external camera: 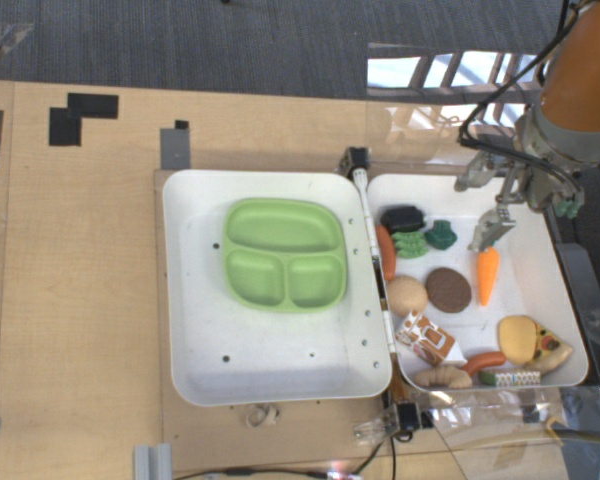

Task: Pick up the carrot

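Observation:
The carrot is orange, short and tapered. It lies pointing toward the near side in the right bin, right of its middle. My gripper hangs from the grey wrist just beyond the carrot's thick end, close over it. Nothing shows between gripper and carrot that tells of a hold; the carrot rests on the bin floor. The arm's orange band is at the upper right.
The right bin also holds a brown disc, a beige ball, green pieces, a black item, an orange-red stick by the left wall, a small carton and a yellow piece. A green divided plate lies in the left bin.

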